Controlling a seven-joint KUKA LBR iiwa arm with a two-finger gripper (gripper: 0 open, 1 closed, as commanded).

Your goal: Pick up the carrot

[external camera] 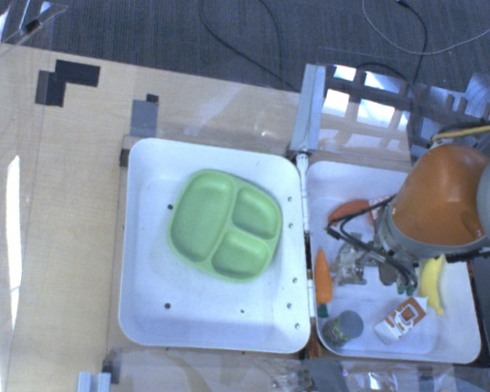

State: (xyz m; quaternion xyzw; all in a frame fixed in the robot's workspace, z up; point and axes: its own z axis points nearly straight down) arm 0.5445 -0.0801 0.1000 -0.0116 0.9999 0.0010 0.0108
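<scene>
Approach stage of the pick: arm (442,200) hangs over the right bin (461,347), gripper (362,267) low and just right of the carrot (324,277), which lies along the bin's left wall. Claw state cannot be told. Next, judged: shift left, straddle the carrot, close.

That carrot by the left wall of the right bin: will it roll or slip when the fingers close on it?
The carrot looks like smooth, stiff toy plastic, so it probably won't bend but may slip. Its round, tapered shape could roll or squirt sideways. It lies along the bin wall, which likely leaves little room for a finger on that side.
</scene>
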